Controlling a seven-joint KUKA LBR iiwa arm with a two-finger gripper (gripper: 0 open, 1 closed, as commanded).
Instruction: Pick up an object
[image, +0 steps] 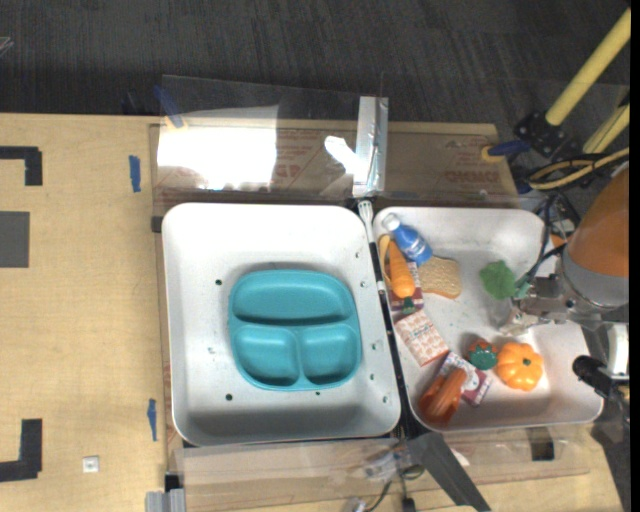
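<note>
The arm (605, 250) reaches in over the right bin (470, 222), and its gripper (528, 300) hangs low near that bin's far right part, just beside a green leafy piece (496, 277) on its upper left. Whether the gripper is open or closed cannot be told from here, and nothing can be seen held in it. Just below the gripper sits a small orange pumpkin (520, 366), with a little red and green toy (483, 355) at its left; either looks like the nearest thing to take, since the gripper is already lowered close to them. Further to the gripper's left lie a piece of toast (441, 277), a blue bottle (409, 242), an orange carrot shape (399, 274), a pink packet (423, 338) and a red packet (444, 392), crowded along the wall between the bins. Well off to the left, in the other bin (190, 300), rests a teal divided plate (295, 327), out of the way of the pick
</note>
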